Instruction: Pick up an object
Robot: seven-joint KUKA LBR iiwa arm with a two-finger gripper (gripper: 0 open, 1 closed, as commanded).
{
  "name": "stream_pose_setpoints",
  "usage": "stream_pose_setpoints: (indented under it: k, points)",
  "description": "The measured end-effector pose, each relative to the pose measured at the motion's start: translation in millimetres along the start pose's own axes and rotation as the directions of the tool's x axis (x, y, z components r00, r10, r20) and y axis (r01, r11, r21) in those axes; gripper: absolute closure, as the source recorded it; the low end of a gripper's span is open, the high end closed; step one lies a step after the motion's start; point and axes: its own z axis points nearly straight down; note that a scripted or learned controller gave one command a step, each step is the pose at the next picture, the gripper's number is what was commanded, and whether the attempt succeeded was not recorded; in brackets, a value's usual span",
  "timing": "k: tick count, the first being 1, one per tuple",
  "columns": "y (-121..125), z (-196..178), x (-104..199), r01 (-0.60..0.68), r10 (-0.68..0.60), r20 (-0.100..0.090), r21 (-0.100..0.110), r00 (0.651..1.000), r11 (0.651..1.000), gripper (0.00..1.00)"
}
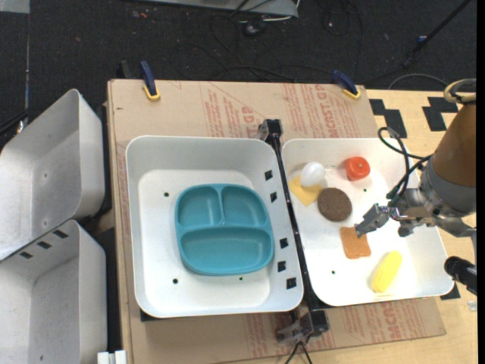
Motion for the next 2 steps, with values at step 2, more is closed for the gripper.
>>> stream_pose_setpoints:
  k: [2]
  points:
    - [1,39,6,0.001,-0.001,0.001,-0.009,1.000,1.000,0.00]
